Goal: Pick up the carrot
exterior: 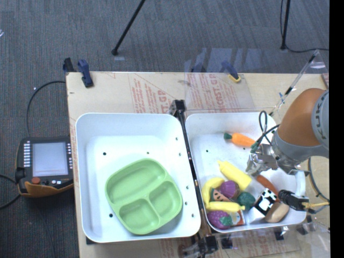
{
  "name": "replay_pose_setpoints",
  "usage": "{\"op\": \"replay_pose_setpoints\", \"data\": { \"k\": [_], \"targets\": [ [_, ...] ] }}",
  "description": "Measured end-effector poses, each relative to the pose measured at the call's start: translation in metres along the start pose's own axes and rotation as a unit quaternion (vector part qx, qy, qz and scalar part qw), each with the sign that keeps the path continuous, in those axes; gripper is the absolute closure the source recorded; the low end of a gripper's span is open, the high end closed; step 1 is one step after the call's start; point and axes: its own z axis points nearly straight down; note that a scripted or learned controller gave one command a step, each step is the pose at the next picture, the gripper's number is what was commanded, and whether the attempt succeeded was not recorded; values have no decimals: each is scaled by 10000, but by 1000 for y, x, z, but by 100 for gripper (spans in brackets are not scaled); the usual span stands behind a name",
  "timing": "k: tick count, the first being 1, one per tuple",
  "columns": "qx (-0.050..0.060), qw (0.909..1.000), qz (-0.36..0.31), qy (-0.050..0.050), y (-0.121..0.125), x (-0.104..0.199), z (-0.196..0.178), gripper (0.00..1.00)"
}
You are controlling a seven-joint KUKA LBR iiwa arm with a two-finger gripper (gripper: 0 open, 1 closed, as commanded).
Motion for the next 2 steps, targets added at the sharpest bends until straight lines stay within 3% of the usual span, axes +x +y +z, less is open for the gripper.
{"op": "replay_pose_setpoints", "data": {
  "k": [1, 2],
  "targets": [
    [-26, 10000, 14, -2, 1, -1, -1, 0],
    [-34, 9992, 392, 3, 78, 22, -2, 0]
  ]
}}
